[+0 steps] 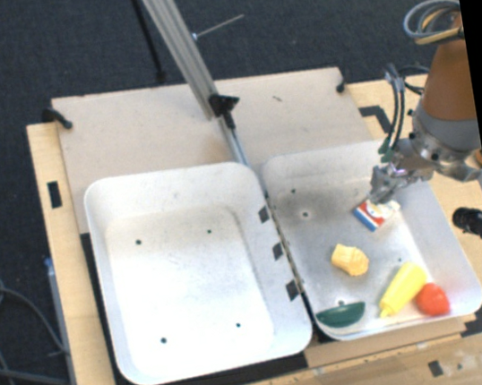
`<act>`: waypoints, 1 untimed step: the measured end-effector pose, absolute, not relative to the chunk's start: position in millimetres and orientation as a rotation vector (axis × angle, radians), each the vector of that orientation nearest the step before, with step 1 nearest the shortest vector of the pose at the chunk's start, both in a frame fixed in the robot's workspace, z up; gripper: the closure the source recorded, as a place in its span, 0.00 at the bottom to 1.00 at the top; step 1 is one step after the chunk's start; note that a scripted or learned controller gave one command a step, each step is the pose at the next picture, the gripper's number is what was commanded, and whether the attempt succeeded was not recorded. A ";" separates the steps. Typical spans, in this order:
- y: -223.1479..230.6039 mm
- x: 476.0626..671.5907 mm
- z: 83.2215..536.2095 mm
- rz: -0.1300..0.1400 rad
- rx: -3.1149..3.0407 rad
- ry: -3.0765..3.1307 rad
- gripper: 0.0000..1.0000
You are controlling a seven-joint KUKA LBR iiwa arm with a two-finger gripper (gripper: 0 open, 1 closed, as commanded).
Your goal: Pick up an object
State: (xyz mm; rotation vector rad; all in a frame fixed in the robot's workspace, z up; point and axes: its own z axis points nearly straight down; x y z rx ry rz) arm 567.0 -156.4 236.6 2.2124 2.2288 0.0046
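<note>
The grey arm with its orange band comes in from the right, and its claw (387, 184) sits low over the upper right part of the right-hand shallow white bin (310, 171). Directly at the tips lies a small red, white and blue packet-like object (371, 214), tilted on the bin floor. The tips seem to touch or nearly touch its upper edge, but I cannot tell whether the claw is wide or narrow, nor whether the packet is actually between the fingers; it looks to be resting on the bin floor, so I judge it not yet lifted.

The other candidates lie lower in the same bin: a lumpy yellow piece (350, 259) near the middle, a long yellow plastic object (401, 288) beside a round red-orange object (432, 299) near the lower right corner, and a dark green bowl-shaped piece (341, 313) at the lower rim. All are well apart from the claw. The left-hand white bin (106, 254) on the worktop (149, 129) plays no part for now.

To do this step well, the claw should centre over the packet rather than its edge, with the fingers straddling its narrow side, press down to the floor, close firmly, then rise straight. A flat, tilted packet may slip or flip if pinched at a corner.
</note>
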 end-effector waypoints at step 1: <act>-107.9 565.8 228.1 0.001 2.215 2.228 1.00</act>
